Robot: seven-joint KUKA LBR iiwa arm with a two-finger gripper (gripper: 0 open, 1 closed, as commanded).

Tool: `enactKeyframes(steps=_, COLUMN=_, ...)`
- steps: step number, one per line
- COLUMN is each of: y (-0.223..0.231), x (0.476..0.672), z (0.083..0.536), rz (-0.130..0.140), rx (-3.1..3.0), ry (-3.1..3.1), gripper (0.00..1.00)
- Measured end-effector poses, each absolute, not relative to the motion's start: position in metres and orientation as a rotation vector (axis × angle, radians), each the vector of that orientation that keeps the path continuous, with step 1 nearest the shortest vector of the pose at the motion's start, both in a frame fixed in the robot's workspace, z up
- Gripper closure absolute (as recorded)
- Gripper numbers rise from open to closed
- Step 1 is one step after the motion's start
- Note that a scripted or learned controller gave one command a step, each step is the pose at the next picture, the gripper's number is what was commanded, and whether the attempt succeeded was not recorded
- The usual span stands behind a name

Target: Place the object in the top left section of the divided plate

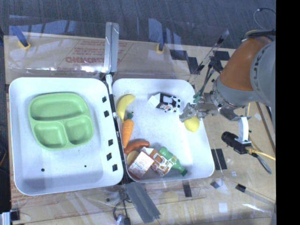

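Observation:
A green divided plate [60, 120] lies in the left bin [28, 177], with one wide section at the top and two smaller ones below. My gripper [188, 116] hangs over the right side of the right bin [204, 168]. A small yellow lemon [192, 124] sits directly under the gripper's tip and touches it in the image. Whether the lemon is held or just lies beneath cannot be told from here. The gripper is far to the right of the plate.
The right bin also holds a banana [123, 105], a carrot [127, 131], a red sausage [136, 145], an orange carton [141, 163], a green bottle [172, 161] and a black-and-white carton [165, 102]. A ridge [110, 121] divides the bins.

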State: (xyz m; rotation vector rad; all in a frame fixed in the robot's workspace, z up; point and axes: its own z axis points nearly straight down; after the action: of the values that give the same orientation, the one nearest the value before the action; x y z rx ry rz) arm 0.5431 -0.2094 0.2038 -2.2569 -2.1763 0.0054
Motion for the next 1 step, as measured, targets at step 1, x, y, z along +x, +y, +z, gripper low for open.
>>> enactKeyframes(steps=1, y=-0.1489, x=0.4773, z=0.2265, rz=0.004, rx=-2.106, ry=-2.324, gripper=1.00)
